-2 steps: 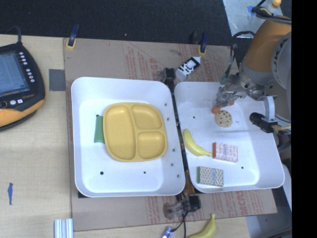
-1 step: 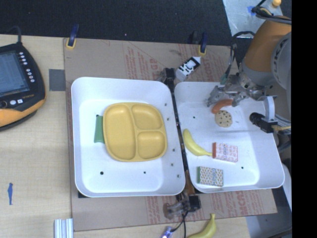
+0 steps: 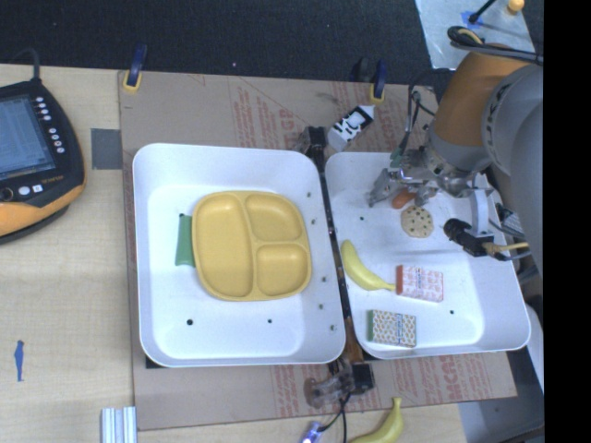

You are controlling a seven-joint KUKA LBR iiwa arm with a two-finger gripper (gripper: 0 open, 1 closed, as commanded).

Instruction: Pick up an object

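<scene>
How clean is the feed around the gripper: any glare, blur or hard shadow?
Camera view: light is even and shadows are soft; the white bins look bright but not blown out; the gripper is soft and cluttered, its detail too fine to read; the cookie just below it reads clearly.

Left bin (image 3: 231, 326): a yellow divided tray (image 3: 251, 245) takes the centre, with a green block (image 3: 185, 240) against its left edge; the lower strip is bare.
Right bin (image 3: 476, 317): cookie (image 3: 417, 221) at upper centre, banana (image 3: 362, 269) at left, red-and-white packet (image 3: 420, 283) and patterned packet (image 3: 392, 328) lower down; the lower right floor is bare.
Upper right of frame: the arm (image 3: 489, 109) overhangs that bin's top edge.
</scene>
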